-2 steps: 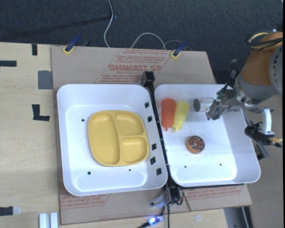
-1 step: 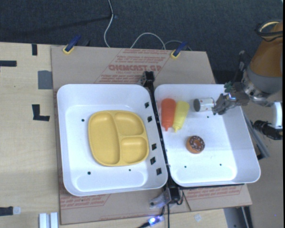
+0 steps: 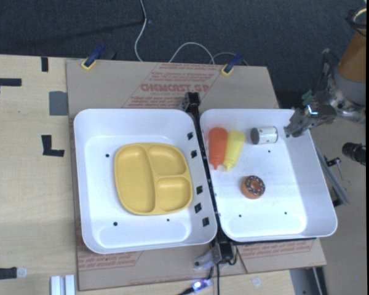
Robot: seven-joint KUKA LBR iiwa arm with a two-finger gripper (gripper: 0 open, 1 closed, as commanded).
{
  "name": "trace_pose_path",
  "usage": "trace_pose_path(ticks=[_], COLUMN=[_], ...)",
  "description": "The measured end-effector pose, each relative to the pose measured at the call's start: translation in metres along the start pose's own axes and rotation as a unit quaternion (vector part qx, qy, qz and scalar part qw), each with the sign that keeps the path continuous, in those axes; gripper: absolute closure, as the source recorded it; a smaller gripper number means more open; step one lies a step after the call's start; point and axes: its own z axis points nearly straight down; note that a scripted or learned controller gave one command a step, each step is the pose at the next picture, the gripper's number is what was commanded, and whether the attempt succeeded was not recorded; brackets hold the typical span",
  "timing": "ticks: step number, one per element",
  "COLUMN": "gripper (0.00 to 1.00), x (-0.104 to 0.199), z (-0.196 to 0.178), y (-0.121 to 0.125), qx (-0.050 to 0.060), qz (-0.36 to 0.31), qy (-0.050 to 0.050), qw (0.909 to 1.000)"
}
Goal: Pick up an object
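Note:
In the right bin [image 3: 307, 217] lie an orange-red piece [image 3: 217, 146] and a yellow piece [image 3: 234, 149] side by side near the left wall. A small silver and white can [image 3: 264, 135] rests on its side to their right. A chocolate donut with sprinkles [image 3: 253, 187] sits in the middle of the bin. My gripper [image 3: 295, 126] hovers at the bin's upper right rim, just right of the can, with nothing seen between its fingers.
The left bin [image 3: 92, 165] holds a yellow divided plate [image 3: 152, 178]. Both bins stand on a cardboard sheet [image 3: 166, 85] held by blue and yellow clamps. A cable loops behind the bins. The arm's orange band [image 3: 355, 57] stands at the right edge.

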Motion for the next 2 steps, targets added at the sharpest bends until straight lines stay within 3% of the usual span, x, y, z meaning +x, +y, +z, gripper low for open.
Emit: trace_pose_path(ticks=[2], gripper=[1.00], x=[0.112], z=[0.018], y=[-0.018], qx=[0.004], qz=[-0.002], qy=[0.002], qw=[1.0000])
